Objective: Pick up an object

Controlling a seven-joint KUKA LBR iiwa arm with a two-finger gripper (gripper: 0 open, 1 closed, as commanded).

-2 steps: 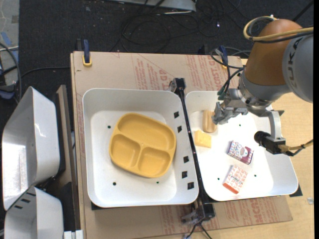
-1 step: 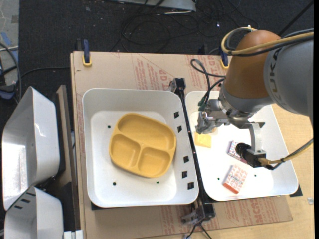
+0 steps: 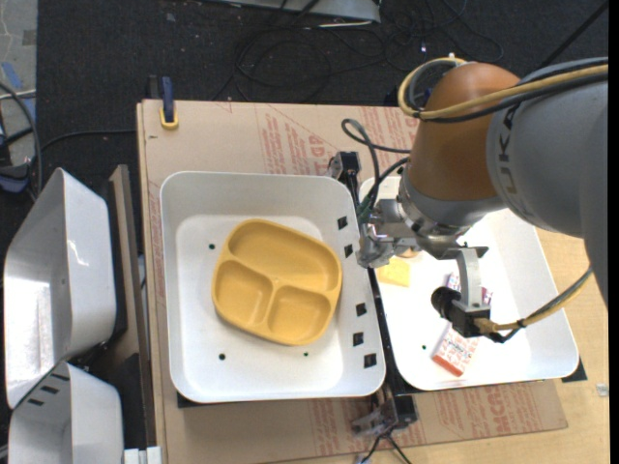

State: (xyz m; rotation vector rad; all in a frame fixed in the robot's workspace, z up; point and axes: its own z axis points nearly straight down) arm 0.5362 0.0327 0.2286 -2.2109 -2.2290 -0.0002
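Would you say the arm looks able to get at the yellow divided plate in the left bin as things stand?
Probably yes: the yellow divided plate lies alone and uncovered in the left bin, nothing above it, and the arm's wrist hangs just beyond that bin's right wall.

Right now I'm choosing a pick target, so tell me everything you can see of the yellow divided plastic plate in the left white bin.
The yellow divided plastic plate looks like smooth, matte moulded plastic, a rounded shape with a raised rim and three compartments: one long one toward the bin's far side and two smaller ones nearer the camera. It lies flat and right side up, turned at a slant, near the middle of the left white bin, resting on the bin floor. Nothing lies in it, and it stands apart from the bin walls. The arm's gripper is over the neighbouring bin, not touching it.
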